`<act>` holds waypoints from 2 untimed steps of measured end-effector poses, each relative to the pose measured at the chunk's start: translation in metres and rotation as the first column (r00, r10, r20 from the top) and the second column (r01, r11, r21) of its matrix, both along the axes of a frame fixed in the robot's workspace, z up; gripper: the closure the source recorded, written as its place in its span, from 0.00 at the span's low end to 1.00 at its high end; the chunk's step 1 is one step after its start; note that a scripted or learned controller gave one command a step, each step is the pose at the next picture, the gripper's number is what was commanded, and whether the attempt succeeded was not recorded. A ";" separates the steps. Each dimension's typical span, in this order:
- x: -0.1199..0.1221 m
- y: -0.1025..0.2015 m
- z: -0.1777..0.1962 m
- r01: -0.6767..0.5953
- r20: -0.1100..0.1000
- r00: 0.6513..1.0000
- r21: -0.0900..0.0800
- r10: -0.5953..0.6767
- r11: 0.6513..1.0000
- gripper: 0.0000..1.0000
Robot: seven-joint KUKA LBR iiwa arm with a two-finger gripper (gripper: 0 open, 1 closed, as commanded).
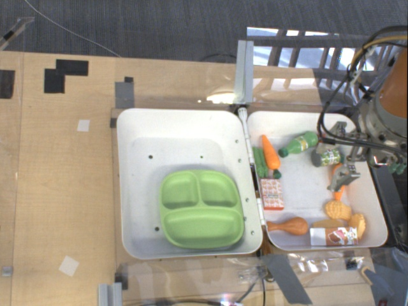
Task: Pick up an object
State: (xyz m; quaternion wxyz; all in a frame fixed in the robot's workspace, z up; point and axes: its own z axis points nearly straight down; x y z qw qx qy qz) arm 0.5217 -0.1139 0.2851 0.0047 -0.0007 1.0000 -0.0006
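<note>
In the camera view the arm is reaching in from the right over the right bin, and the gripper is hanging low near that bin's right side, with a small orange piece showing just beneath it; whether the pincer is wide, narrow or closed on anything I cannot tell, as its tips are blurring into the clutter below. No single thing is marked out by the task, and the likely candidates are all lying in the right bin: a green bottle and a small can just left of the gripper, a carrot further left near the divider, a red-and-white packet below the carrot, a brown drumstick along the bin's lower edge, and a cookie with a red-labelled box below the gripper. The risk, as I judge it, is crowding: things are sitting close together under the gripper, so a closing pinch could be nudging a neighbour aside or catching two at once, and the round bottle and can could be rolling away. The left bin, well left of the gripper, is holding a green divided plate. Both bins are resting on a pale wooden bench, with dark grey carpet lying beyond it
</note>
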 end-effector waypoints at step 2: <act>0.055 0.022 -0.191 -0.027 0.013 1.000 -0.005 0.027 1.000 0.00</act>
